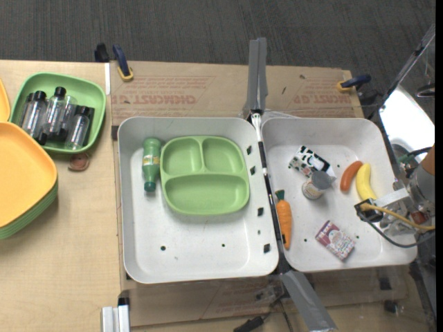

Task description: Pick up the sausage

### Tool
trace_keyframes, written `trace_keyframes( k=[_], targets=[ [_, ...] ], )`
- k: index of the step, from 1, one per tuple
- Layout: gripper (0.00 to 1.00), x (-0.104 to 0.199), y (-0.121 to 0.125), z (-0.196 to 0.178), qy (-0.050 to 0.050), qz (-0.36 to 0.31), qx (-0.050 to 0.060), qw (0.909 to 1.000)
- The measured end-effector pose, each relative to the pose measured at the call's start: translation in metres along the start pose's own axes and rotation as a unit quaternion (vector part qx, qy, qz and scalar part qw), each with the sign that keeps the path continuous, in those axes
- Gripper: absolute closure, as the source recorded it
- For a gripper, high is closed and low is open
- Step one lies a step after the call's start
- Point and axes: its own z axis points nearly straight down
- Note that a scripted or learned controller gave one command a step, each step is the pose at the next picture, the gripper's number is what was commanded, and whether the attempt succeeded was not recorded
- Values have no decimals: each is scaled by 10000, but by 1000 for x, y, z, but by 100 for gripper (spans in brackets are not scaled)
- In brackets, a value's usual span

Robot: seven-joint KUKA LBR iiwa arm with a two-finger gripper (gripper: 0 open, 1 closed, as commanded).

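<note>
Item 1, the target: small orange-red sausage (351,173), in the upper right of the right-hand white bin (374,133), lying loose on the floor at a slant. I judge it unpicked; nothing grips it.

Item 2: yellow curved banana (364,183), just beside the sausage on its right. I cannot tell whether they touch. That crowding leaves the sausage's left flank as the freer side for a grasp.

Item 3: grey robot gripper (415,209), at the right edge of the frame by the bin's right rim, below and right of the sausage and apart from it. Whether it is open or closed I cannot tell.

Item 4: small grey cup (317,184) and black-and-white carton (309,160), left of the sausage with a clear gap.

Item 5: pink printed packet (336,240), lower in the same bin.

Item 6: orange carrot (284,216), against that bin's left wall.

Item 7: left-hand white bin (194,254), bearing a green divided plate (205,174) and a green bottle (151,163) beside it, well apart from my work.
</note>
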Motion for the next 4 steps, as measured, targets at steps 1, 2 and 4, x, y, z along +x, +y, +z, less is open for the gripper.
trace_keyframes(
  k=[1,2,4],
  targets=[
    [100,67,14,10,9,-789,-3,9969],
    [100,135,28,-3,11,-2380,-19,9713],
    [100,77,10,-23,7,-2222,-6,9750]
  ],
)
